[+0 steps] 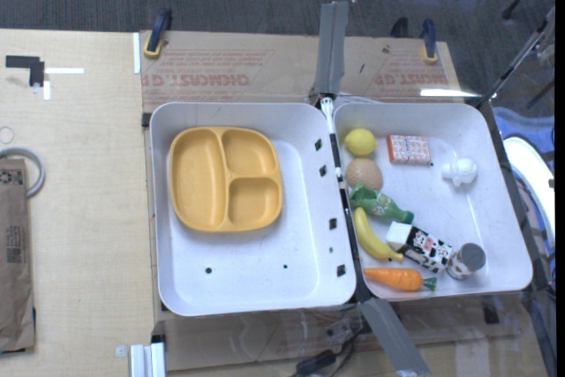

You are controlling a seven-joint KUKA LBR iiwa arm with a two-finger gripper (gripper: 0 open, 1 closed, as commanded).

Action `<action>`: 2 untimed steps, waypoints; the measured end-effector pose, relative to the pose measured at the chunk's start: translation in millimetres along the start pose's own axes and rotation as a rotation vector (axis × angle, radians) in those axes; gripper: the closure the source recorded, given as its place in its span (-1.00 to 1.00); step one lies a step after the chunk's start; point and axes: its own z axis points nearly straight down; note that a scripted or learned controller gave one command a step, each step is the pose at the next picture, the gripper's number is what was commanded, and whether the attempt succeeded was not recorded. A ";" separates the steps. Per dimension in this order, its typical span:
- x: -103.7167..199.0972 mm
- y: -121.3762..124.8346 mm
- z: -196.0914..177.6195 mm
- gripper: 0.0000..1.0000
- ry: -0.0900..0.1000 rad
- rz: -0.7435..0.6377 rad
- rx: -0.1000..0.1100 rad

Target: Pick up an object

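9 small objects lie in the right bin (494, 190), all candidates for picking. There is 1 yellow lemon (359, 141) near the bin's far left corner. 1 brown rounded item (363, 174) sits just in front of the lemon, and what it is cannot be made out. 1 green item (380, 205) comes next, partly tucked under the brown one. 1 banana (372, 236) curves along the left wall. 1 orange carrot (395, 279) lies by the near rim. 1 black-and-white spotted carton (424, 247) rests tilted between the banana and 1 small metal can (468, 259), touching both. 1 red-and-white box (409, 149) lies flat beside the lemon, its print too small to read. 1 small white object (459, 170) blends into the bin floor, so its shape is unclear.

The gripper's state cannot be told from this view.

The left bin (247, 278) holds 1 yellow plate (226, 178) with 3 compartments. A grey bar (332, 49) runs back from the seam where the 2 bins meet. Behind them a cardboard sheet (238, 71) bears red lettering that reads mirrored, pinned by 2 clamps (158, 33), 1 at each far corner. At the left edge 1 brown paper bag (13, 252) is cut off by the frame.
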 end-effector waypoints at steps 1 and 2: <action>-53.0 10.0 12.4 1.00 0.001 0.264 0.000; -40.5 7.7 -0.5 1.00 0.001 0.073 0.001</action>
